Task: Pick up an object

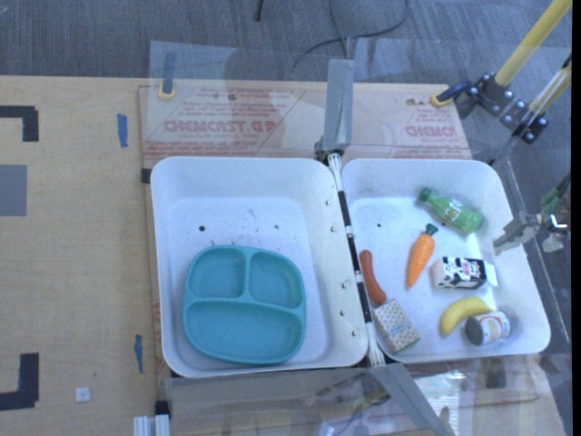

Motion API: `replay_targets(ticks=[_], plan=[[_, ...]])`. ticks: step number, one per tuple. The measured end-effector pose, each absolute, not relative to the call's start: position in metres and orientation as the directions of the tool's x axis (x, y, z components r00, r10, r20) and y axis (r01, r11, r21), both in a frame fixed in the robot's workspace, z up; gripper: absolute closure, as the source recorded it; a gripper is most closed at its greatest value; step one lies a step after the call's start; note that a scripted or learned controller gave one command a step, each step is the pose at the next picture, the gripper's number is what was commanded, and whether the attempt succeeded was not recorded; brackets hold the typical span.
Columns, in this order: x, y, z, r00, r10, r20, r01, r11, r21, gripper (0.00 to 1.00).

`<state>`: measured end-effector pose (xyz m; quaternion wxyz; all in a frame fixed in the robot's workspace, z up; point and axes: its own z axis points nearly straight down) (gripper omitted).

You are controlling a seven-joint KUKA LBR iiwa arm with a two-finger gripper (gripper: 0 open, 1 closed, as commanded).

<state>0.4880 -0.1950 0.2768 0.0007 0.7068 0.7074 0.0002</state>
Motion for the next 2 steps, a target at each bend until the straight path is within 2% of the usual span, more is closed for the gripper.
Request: replay_targets(ticks=[1, 2], plan=[[0.48, -0.223, 0.254, 0.163, 0.987, 0.001, 0.987, -0.163, -0.002, 0.0], [0.481, -0.218, 0.33, -0.161, 0.987, -0.004, 0.987, 0.161, 0.004, 0.0]])
